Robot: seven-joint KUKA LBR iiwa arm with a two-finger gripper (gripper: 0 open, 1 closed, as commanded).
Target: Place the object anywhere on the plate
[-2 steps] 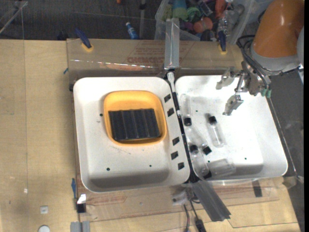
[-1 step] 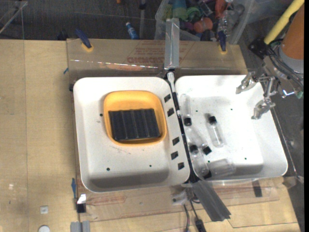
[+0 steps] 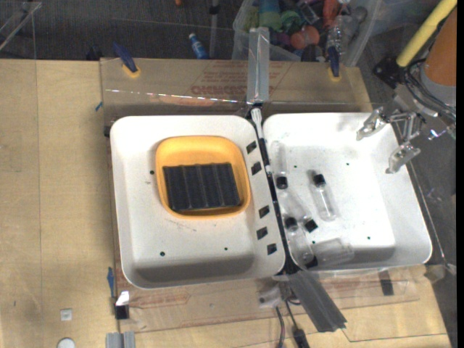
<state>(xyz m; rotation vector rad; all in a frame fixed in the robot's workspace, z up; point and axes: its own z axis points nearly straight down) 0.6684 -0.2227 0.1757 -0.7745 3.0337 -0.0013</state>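
A clear tube-like object [image 3: 323, 194] with a dark cap lies in the right bin [image 3: 406, 223], near the middle of the frame's right half. Its long axis runs from upper left to lower right, the dark cap at the upper-left end, pointing toward the top of the frame.

The orange plate [image 3: 168, 154] sits in the left bin [image 3: 138, 252] — a dark ribbed slab [image 3: 201, 187] lies flat across it, its ribs running roughly top to bottom.

The gripper [image 3: 395, 140] hangs over the upper right corner of the right bin, well apart from the object; the jaws stand apart with nothing between them.

No legible writing shows on the object or plate; faint reddish print on the clear panel behind the bins — too blurred to read.
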